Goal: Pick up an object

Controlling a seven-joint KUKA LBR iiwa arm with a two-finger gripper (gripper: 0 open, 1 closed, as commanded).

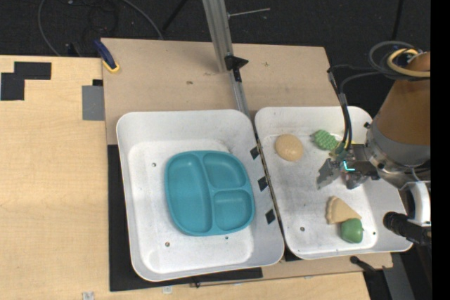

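Four loose things are lying in the right bin, and none of them is sitting between the jaws. The nearest to the gripper is the green ridged piece, which is resting just up and to the left of it, toward the bin's far side. The round beige object is lying farther left in the same bin, near the divide between the two bins and apart from the gripper. Toward the near side, the tan wedge is sitting just below the gripper, and the green rounded object is touching or almost touching the wedge's lower right edge, near the bin's front rim.

The gripper is hanging over the middle-right of the right bin, reaching in from the right with the grey arm behind it. Its jaws are standing slightly apart with nothing visibly caught between them; a small cyan light is glowing on its body.

In the left bin a teal divided tray is lying flat, tilted a little, with three compartments. Both bins are sitting on the tabletop, where a metal post is standing upright behind them.
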